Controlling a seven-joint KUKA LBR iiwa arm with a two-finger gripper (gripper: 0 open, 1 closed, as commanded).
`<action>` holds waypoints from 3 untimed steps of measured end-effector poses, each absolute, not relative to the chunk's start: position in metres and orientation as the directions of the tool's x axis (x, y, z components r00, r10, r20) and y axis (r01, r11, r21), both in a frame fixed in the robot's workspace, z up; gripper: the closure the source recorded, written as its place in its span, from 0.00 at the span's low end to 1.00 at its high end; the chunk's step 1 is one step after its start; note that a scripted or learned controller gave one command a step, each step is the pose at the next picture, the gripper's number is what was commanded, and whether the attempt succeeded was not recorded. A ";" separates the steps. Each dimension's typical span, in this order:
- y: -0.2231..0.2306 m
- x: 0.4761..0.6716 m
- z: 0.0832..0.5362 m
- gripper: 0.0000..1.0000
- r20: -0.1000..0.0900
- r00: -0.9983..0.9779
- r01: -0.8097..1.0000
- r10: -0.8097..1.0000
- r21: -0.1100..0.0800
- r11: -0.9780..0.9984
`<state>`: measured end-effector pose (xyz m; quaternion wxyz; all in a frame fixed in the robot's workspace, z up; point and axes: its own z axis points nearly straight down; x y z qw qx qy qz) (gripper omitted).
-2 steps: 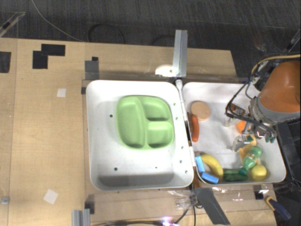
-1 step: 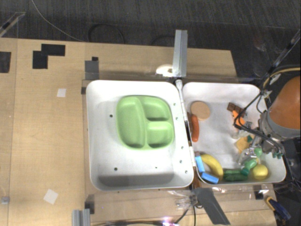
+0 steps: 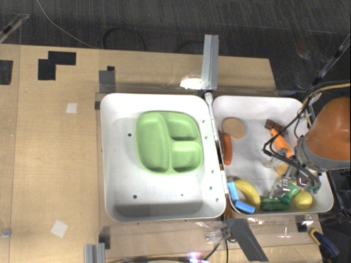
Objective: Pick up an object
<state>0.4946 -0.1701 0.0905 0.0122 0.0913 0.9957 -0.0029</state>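
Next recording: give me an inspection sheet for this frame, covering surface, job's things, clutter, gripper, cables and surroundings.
Surface: wooden bench bearing left bin and right bin.
Job's things: right bin holds banana, hot dog, round tan disc, blue piece, green item, lemon, orange piece.
Clutter: green divided plate in left bin.
Gripper: gripper low over right bin's near right corner, by the green item; grip unclear.
Cables: black cables beside the wrist.
Surroundings: dark carpet; black tape marks.

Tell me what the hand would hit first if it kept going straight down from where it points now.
Probably the green toy at the near edge of the right bin: the hand points down right over it, with the yellow lemon-like piece just beside. Depth is unclear from above.
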 end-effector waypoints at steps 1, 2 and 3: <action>-0.157 0.495 0.091 0.00 -0.025 -0.984 0.177 0.177 -0.005 0.984; -0.113 0.495 0.091 0.00 -0.026 -0.982 0.189 0.189 -0.002 0.982; -0.155 0.580 0.089 0.00 -0.019 -0.983 0.181 0.181 0.001 0.984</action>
